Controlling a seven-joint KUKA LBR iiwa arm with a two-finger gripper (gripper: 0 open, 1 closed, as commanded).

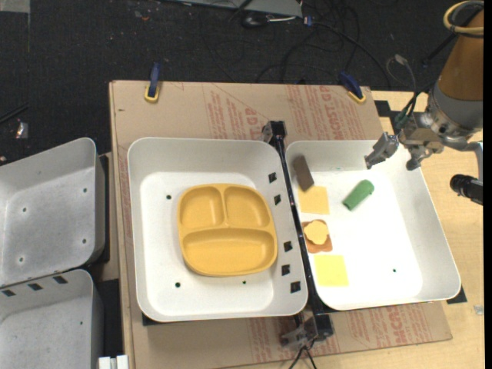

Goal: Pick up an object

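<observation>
The right bin (430, 244) holds a green cylinder (358, 194), a dark brown block (304, 172) by the divider, an orange-yellow square (314, 201), a small orange and brown piece (316, 234) and a pale yellow square (330, 270). My gripper (399, 150) hangs over the bin's far right corner, up and to the right of the green cylinder. Its fingers (380, 152) are spread apart with nothing between them.
The left bin (154, 283) holds a yellow divided tray (227, 229). Black clips run down the divider (288, 206) between the bins. Two white lids (46, 206) lie off the bench at left. Cables trail behind the bench.
</observation>
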